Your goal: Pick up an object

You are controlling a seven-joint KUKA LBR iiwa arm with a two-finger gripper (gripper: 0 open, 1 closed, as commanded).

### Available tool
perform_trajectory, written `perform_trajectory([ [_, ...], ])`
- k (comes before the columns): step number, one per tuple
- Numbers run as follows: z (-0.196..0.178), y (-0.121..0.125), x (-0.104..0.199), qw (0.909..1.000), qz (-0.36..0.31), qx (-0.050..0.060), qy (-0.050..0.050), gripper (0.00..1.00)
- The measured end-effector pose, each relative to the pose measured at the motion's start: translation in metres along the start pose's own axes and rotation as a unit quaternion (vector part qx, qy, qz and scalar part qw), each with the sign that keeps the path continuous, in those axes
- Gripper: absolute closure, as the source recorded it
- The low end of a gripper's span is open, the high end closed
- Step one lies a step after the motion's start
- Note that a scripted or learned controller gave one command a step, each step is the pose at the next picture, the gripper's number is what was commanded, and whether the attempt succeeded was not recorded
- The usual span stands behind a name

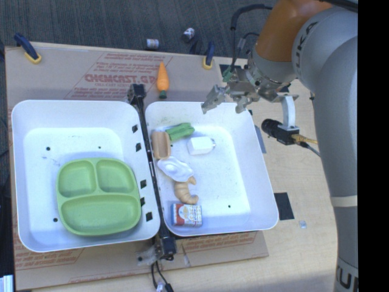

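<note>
Gripper (226, 100) above right bin (258, 169) far rim, fingers spread, holding nothing. Finger detail blurry. Arm (328, 59) cut off at right. Croissant (185, 190), green pepper (179, 131) inside right bin. Cardboard (109, 75) beneath; dark carpet (91, 11) beyond.

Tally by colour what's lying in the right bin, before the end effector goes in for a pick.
Green: 1, green piece
White: 2, white block and crumpled white item
Tan or brown: 2, bun and croissant
Red and white: 1, small can
Total: 6
</note>
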State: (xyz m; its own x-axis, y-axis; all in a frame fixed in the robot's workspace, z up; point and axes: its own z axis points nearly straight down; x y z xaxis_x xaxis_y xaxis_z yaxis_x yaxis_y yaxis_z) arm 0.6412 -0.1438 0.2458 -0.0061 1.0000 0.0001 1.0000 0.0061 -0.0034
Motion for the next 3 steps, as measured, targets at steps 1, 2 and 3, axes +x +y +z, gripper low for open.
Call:
perform_trajectory([
  [1, -0.01, 0.0, 0.001, 1.0, -0.002, 0.0, 0.0, 1.0],
  [2, -0.01, 0.0, 0.001, 1.0, -0.002, 0.001, 0.0, 0.0],
  [3, -0.021, 0.001, 0.001, 1.0, -0.005, 0.001, 0.001, 1.0],
])
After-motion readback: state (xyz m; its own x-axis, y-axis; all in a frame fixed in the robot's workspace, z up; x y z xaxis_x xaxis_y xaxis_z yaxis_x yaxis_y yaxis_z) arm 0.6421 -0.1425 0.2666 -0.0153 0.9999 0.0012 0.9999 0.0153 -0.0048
